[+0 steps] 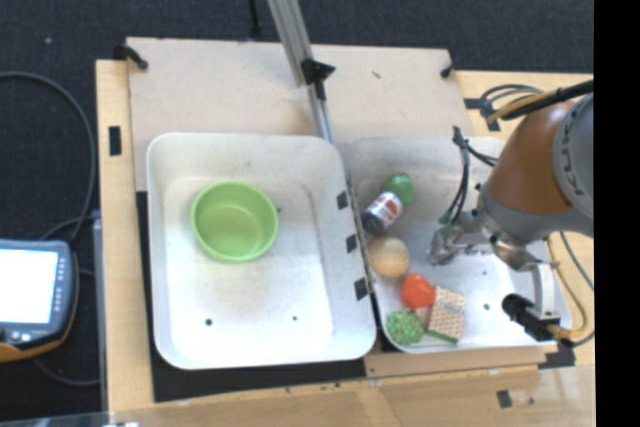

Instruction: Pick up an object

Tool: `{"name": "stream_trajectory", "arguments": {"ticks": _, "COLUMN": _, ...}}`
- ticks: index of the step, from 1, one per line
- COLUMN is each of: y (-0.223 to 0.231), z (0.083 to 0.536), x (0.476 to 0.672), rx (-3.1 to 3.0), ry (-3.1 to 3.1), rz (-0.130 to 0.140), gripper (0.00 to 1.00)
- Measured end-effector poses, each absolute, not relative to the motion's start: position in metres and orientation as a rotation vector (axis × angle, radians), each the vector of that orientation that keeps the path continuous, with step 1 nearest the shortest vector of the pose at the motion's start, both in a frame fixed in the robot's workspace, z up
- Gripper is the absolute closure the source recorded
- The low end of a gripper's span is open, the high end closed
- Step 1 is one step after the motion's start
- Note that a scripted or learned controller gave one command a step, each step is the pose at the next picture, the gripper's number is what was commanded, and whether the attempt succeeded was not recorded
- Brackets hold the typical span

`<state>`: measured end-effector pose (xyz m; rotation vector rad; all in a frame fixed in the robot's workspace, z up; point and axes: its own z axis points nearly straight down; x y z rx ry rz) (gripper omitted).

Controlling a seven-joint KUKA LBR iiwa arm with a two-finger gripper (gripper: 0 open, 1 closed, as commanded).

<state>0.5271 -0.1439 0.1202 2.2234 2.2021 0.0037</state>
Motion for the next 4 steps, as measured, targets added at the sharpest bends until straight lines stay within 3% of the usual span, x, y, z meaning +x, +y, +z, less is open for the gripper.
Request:
{"name": "stream_trajectory", "arguments": {"ticks": 3, "y": -0.158, "z": 0.275, "x": 0.547, "rx": 2.213, "ry": 2.220, "rz": 0.005, "gripper": 1.00}}
{"name": "stream_trajectory", "arguments": {"ticks": 4, "y": -0.101, "z": 0.275, "x": 0.569, "rx": 2.212, "ry": 2.229, "rz": 0.003, "gripper": 1.00}}
